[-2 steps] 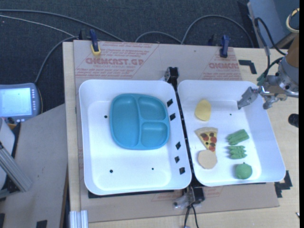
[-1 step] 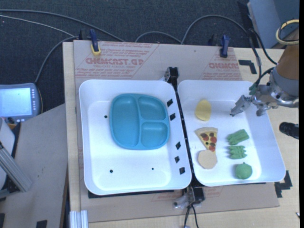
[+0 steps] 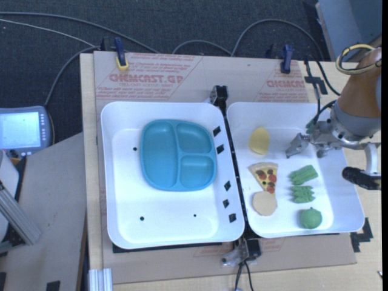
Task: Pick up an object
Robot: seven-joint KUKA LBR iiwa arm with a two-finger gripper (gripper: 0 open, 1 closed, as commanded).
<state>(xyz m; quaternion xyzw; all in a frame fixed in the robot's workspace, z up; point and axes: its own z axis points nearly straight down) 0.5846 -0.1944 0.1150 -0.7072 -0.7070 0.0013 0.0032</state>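
The right bin [image 3: 345,199] holds several toy foods. A yellow piece [image 3: 259,140] lies at its upper left, and a pizza slice [image 3: 265,177] with a tan round end lies below it. To the right, a green leafy piece [image 3: 303,174] sits above a second green piece [image 3: 302,193] and a round green one [image 3: 311,217]. My gripper [image 3: 307,148] hangs over the upper middle of this bin, just above the top green piece and right of the yellow piece. Its fingers [image 3: 294,145] stand open with nothing between them.
A blue divided plate [image 3: 178,154] lies in the left bin [image 3: 121,211]. Black clips line the divider between the bins [image 3: 225,162]. The arm's orange band [image 3: 361,96] and a black cable cross the right bin's far right side.
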